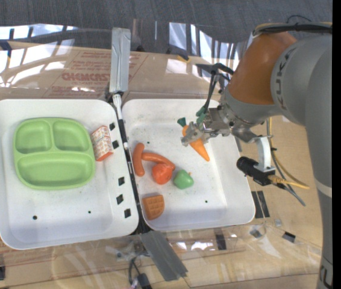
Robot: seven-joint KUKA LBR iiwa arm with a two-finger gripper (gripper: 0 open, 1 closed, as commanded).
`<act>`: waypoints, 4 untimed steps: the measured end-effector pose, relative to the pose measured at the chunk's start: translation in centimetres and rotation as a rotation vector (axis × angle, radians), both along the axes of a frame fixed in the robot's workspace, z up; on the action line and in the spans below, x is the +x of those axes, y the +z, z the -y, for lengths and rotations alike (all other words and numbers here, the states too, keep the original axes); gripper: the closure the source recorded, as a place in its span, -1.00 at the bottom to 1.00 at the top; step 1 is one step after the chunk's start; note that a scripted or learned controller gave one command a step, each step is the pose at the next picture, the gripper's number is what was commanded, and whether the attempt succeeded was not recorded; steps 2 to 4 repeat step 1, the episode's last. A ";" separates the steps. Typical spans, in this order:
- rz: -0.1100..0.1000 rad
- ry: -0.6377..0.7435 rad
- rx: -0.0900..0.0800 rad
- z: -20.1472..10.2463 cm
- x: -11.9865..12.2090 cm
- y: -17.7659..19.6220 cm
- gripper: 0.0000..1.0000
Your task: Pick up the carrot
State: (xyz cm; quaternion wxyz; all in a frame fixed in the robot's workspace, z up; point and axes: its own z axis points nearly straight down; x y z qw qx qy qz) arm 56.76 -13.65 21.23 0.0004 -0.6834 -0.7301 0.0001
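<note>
Glossy white plastic bins (231, 203), matt green plastic tray (54, 153), smooth shiny carrot (200, 148), brown printed cardboard (86, 71) along far edge.

Orange carrot (200, 147) – green top, tilted, tip pointing lower right – in right bin's upper right

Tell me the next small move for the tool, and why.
Probably a short straight lift. The tool sits right at the carrot in the right bin, with the carrot's orange tip poking out below it. Rising a little would likely show whether the carrot comes up with it.
</note>
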 end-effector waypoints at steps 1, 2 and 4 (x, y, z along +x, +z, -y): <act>0.000 0.026 -0.001 1.9 7.7 3.4 1.00; 0.000 0.026 -0.001 1.9 7.7 3.4 1.00; 0.000 0.026 -0.001 1.9 7.7 3.4 1.00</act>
